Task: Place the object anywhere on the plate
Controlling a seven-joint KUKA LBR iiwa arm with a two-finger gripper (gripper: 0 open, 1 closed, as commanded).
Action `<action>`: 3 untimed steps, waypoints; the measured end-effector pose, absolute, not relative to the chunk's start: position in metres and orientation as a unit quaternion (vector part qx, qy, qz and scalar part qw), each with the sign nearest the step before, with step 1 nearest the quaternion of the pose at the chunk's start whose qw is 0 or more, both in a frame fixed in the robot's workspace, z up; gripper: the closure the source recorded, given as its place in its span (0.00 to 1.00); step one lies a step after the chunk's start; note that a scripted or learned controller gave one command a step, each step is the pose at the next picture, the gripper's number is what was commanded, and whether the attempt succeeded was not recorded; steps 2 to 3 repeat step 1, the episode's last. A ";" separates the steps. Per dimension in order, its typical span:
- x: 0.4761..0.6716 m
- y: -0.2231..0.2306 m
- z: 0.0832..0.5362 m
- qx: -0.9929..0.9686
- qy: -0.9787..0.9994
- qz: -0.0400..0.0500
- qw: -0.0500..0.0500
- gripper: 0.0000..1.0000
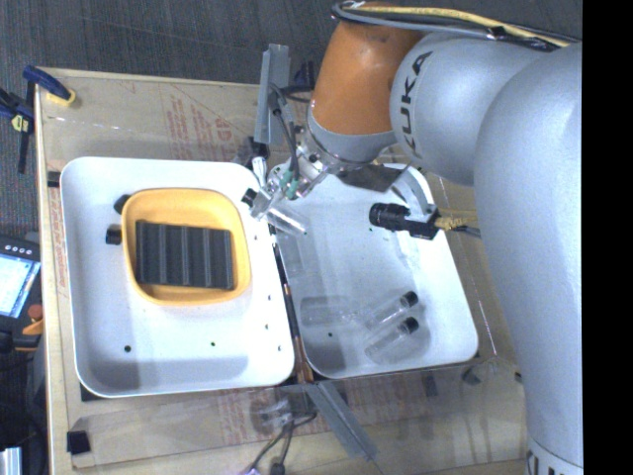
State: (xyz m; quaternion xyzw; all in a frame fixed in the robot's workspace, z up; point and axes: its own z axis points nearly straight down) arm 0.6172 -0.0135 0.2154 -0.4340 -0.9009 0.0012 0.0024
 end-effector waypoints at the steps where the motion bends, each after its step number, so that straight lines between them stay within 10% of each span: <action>1: 0.617 -0.014 0.216 -0.434 -0.901 0.001 0.002 0.00; 3: 0.617 -0.014 0.216 -0.434 -0.901 0.001 0.002 0.00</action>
